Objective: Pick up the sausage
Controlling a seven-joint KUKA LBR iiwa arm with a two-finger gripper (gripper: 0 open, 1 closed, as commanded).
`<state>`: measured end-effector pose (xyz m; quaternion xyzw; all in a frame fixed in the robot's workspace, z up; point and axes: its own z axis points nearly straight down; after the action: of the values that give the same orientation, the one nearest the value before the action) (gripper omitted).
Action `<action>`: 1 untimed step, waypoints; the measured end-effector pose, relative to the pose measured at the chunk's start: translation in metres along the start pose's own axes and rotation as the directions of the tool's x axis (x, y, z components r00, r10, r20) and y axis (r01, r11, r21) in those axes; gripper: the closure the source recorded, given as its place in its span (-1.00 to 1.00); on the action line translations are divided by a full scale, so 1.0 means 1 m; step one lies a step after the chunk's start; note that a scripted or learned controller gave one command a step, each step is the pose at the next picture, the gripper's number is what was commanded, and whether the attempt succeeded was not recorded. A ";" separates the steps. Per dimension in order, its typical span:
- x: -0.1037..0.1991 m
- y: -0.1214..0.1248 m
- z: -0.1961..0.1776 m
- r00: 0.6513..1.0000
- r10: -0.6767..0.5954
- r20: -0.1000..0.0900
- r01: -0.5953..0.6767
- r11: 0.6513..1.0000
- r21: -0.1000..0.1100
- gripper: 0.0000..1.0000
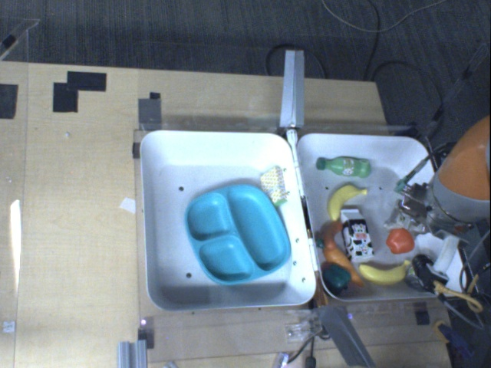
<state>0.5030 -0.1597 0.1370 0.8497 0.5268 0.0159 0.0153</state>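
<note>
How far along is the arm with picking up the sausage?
Nothing looks done yet: the sausage lies in the right bin, against the cow-patterned carton. In hand: the claw is over that bin's right side, near the red toy and apart from the sausage. Left: reaching across, gripping it and lifting it.

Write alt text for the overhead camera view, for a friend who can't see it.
A grey robot arm reaches from the right over the right bin, which holds two bananas, a green bottle, a small carton and a red item. The left bin holds a blue divided plate.
</note>
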 end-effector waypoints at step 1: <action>0.003 -0.016 0.046 0.994 0.113 0.011 -0.113 0.993 0.023 1.00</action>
<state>0.4922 -0.1508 0.0903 0.8783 0.4780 0.0066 0.0069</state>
